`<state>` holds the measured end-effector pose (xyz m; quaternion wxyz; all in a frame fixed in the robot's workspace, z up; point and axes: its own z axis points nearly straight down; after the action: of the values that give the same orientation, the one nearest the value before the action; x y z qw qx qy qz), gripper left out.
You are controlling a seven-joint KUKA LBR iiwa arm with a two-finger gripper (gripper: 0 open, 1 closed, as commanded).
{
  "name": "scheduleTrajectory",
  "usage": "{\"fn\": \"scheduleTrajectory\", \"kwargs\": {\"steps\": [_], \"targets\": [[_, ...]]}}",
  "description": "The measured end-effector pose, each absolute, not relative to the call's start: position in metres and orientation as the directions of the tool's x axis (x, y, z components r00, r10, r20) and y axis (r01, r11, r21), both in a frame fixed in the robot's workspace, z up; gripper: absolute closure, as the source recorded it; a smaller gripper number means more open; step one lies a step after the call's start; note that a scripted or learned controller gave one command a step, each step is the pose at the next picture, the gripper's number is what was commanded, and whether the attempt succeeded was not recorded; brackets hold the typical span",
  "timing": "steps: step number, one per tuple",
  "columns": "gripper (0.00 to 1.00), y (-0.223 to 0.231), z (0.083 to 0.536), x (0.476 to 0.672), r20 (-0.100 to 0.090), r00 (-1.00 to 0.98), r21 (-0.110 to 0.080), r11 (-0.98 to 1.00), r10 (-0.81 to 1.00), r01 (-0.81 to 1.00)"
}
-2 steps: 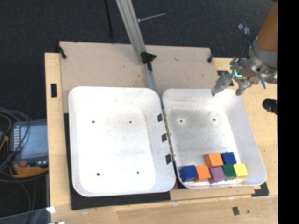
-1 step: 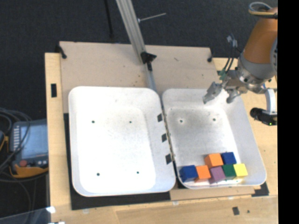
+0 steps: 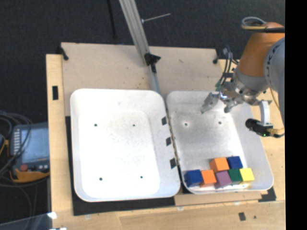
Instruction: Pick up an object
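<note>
I have the two-finger gripper (image 3: 218, 103) spread, holding nothing, above the right white bin (image 3: 201, 138); approach step; next, descend on the coloured cubes (image 3: 220, 172).

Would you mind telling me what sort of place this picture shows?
Probably a robotics lab's grasping test bench: a robot arm over two white bins, coloured blocks in the right one, and a controller pendant with loose cables.

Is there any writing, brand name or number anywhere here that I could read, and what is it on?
No text can be read.
Grey control box with a screen, left of the bench: any markings are too blurred to read.
Coloured blocks, white bins and robot arm: no lettering visible.
</note>
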<state>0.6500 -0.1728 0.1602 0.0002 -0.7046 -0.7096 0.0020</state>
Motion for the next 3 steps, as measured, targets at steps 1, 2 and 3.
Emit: {"fn": "scheduleTrajectory", "kwargs": {"steps": [1, 2, 3], "targets": [[0.00, -0.179, 0.114, 0.642, -0.003, 0.000, -0.003, 0.000, 1.000, 1.000], [1.00, -0.180, 0.128, 0.643, -0.002, 0.002, 0.004, -0.002, 1.000, 1.000], [1.00, -0.184, 0.174, 0.640, -0.002, 0.002, 0.006, -0.002, 1.000, 1.000]]}}
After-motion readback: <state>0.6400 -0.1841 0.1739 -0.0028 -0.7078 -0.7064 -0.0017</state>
